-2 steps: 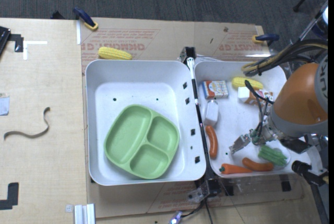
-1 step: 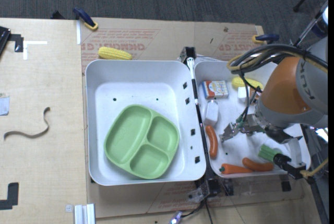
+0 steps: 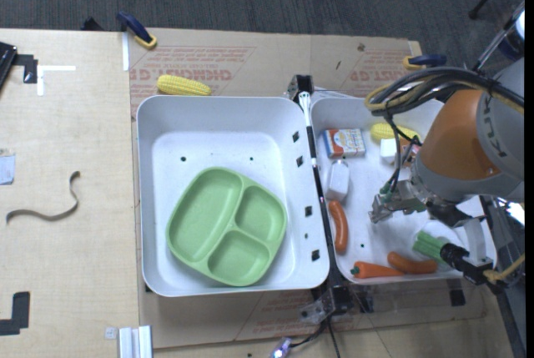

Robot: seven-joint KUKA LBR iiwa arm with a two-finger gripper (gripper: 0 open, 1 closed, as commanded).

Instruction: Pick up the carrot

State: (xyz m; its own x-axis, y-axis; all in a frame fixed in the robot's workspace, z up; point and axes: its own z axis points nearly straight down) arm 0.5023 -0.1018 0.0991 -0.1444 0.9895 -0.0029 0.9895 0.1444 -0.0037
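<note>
Carrot lying lengthwise along right bin's near wall, green top pointing left, below and slightly left of hand, which hovers apart from it; grip state can't be told.

Two white bins sit side by side. The left bin holds a green divided plate near its front edge. In the right bin the carrot lies along the front edge, with a sausage just beside it and a green item behind that. Another sausage lies by the bin's left wall. A small carton sits toward the back. The gripper hangs over the bin's middle — apart from the carrot. A corn cob rests on the cardboard behind the left bin.
</note>
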